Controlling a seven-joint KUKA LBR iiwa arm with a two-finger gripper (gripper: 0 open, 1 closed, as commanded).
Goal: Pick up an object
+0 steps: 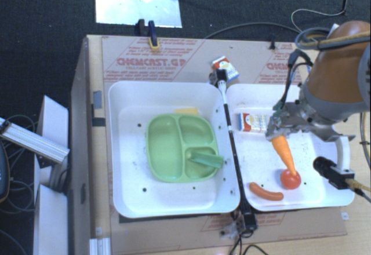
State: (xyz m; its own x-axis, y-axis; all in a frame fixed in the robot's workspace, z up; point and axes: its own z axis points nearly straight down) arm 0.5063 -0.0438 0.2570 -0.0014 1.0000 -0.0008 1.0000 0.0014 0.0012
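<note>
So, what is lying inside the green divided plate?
A green spoon-like utensil lies in the lower right compartment of the green divided plastic plate. A yellow flat piece shows behind; most is hidden.

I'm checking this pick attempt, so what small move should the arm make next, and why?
Probably lower the claw a little straight onto the carrot. It sits right at the carrot's upper end in the right bin, with the white carton just to the left, so a short descent seems safer than moving sideways.

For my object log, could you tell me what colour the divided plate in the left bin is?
The divided plate is light green, as the camera view shows.
</note>
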